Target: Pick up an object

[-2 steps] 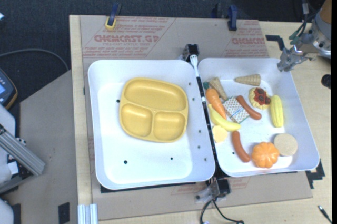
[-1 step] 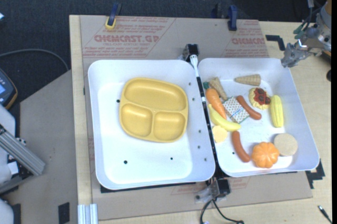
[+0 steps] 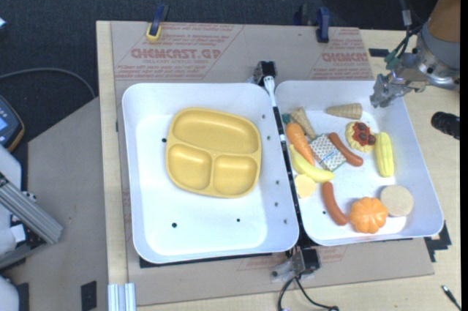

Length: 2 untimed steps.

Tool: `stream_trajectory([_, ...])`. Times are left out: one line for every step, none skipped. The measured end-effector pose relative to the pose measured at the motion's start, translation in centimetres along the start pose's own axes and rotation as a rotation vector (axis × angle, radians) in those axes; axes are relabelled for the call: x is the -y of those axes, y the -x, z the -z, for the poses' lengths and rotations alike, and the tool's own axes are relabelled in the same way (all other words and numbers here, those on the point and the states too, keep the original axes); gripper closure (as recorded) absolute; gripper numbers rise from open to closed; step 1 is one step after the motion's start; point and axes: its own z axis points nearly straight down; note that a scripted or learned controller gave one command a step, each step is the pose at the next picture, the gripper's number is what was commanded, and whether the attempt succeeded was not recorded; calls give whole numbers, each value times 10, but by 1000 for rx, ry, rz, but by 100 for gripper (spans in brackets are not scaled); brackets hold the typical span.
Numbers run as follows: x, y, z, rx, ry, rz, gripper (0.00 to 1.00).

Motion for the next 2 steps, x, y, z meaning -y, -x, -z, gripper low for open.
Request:
stream_trajectory([19,-47,-6,-1,-1,1,100])
stream_trajectory([41,-95,18,-1,1,1,100])
